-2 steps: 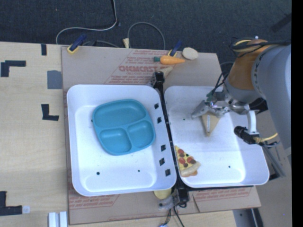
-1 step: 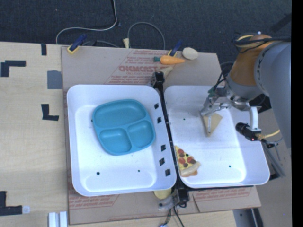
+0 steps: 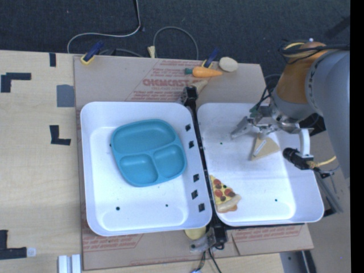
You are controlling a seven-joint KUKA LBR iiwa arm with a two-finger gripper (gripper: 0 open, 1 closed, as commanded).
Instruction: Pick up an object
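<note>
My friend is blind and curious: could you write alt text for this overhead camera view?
A grey robot arm reaches from the right into the right white bin, its open gripper beside a tan wedge. A toy pizza slice lies near that bin's front-left corner, and the left bin holds a blue divided plate.

arm [image 3: 318, 90]: cut off at right edge | yellow object [image 3: 194, 232]: half-hidden under bins

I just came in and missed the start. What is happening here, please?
A grey arm reaches in from the right over the right bin. Its gripper has its fingers spread open beside a tan wedge, which lies in the bin, not gripped. A pizza slice lies near the bin's left edge. A blue tray sits in the left bin.
</note>
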